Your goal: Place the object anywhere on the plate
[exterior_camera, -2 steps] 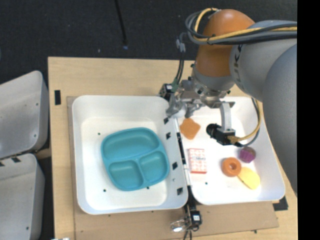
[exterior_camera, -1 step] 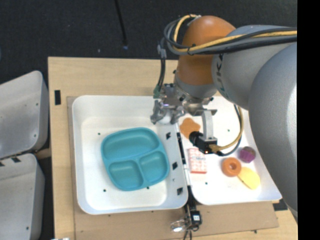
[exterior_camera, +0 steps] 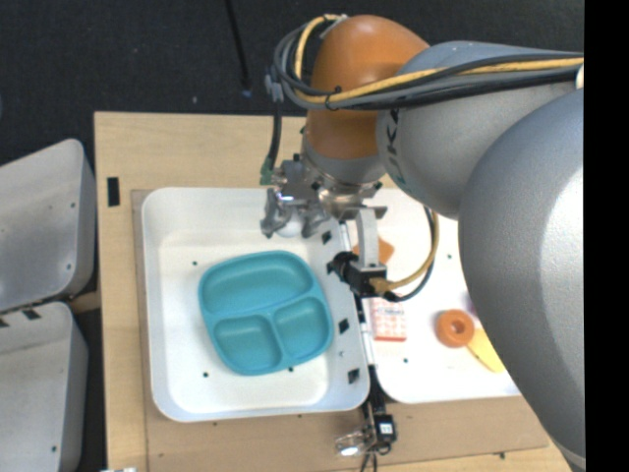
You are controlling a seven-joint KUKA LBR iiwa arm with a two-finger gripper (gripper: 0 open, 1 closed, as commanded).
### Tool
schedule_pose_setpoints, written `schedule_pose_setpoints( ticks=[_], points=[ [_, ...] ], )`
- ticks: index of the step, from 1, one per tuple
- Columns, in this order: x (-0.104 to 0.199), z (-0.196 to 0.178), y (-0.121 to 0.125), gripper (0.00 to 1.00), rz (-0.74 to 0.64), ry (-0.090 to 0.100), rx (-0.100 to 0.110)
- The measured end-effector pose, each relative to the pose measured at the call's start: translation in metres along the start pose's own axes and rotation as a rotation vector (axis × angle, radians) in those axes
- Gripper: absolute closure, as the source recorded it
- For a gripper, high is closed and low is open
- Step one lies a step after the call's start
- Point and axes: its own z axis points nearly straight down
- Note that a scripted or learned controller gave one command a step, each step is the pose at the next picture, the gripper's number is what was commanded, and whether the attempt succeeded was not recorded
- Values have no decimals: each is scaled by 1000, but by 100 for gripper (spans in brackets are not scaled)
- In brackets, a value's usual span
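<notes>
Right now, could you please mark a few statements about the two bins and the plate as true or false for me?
1. The teal plate lies in the left bin. True.
2. The plate has a single undivided well. False: it has three compartments.
3. An orange ring lies in the right bin. True.
4. The orange ring rests on the plate. False: it lies in the right bin, apart from the plate.
5. The gripper hangs near the left bin's far edge, beyond the plate. True.
</notes>
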Motion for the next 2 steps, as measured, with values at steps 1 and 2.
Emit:
schedule_pose_setpoints(
  ticks=[1, 2],
  points=[
    [-6, 0, -2, 100, 7, -2, 4],
    [-6, 0, -2, 0, 8, -2, 4]
  ],
)
